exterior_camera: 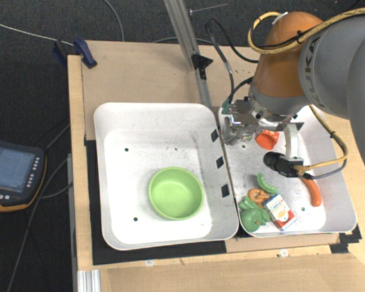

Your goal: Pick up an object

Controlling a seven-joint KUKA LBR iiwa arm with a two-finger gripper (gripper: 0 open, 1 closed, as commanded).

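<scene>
The arm reaches in from 3 o'clock, and its gripper (pixel 240 123) hangs over the upper left part of the right bin (pixel 334 221), close to the divider between the two bins. Whether the jaws are released or clenched cannot be told; the wrist body hides them, and no object is seen between them. Candidate objects lie in the right bin: an orange cup-like piece (pixel 267 140) just at 4 o'clock of the gripper, an orange carrot-shaped piece (pixel 315 192) at the 3 o'clock side of the bin, and at 6 o'clock a cluster of a green leaf-shaped piece (pixel 250 216), a pretzel-like piece (pixel 258 194) and a small printed box (pixel 278 211), touching one another. The left bin (pixel 109 123) holds a green bowl (pixel 176 192) toward its 5 o'clock area. Judgement: all appear to be light, rigid plastic toys with smooth, possibly slippery surfaces. The orange cup-like piece stands apart from the others and is nearest, so it is the simplest target; take it across its narrow width. The box should be taken across its short sides. The bowl offers only its thin rim.
</scene>
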